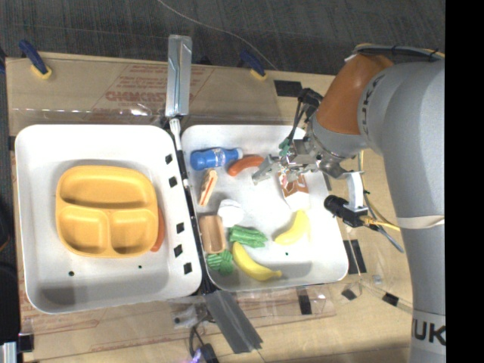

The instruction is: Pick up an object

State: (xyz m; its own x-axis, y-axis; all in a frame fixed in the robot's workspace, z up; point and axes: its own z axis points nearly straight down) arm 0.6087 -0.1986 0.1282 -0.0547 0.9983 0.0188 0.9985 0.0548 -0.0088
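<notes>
Camera view, from the gripper outward: we are seeing the gripper (290, 166) hanging low in the upper right of the right bin (333, 257), over a small reddish-brown object (293, 184) (too blurred for us to name). We cannot tell what the gripper is doing with it; metal, cable and toy are running together there. So we are not counting anything as picked.

We are judging the task as barely begun: the arm is reaching into the bin, nothing is visibly lifting clear, and the grasp and lift are both remaining.

Near the gripper, an orange carrot-like piece (243, 164) is lying beside a blue bottle (209, 158). Further down, a hot dog (207, 187), a brown block (212, 233), a green piece (248, 236) and two bananas (293, 228) (254, 265) are crowding the bin floor, several touching. Any of these could be serving as the object to pick.

Across the divider, the left bin (45, 282) is holding a yellow compartment tray (107, 209).

Both bins are sitting on a brown board (91, 82) held by blue clamps (35, 57), with dark carpet (91, 10) beyond and a thin cable trailing over it.
</notes>
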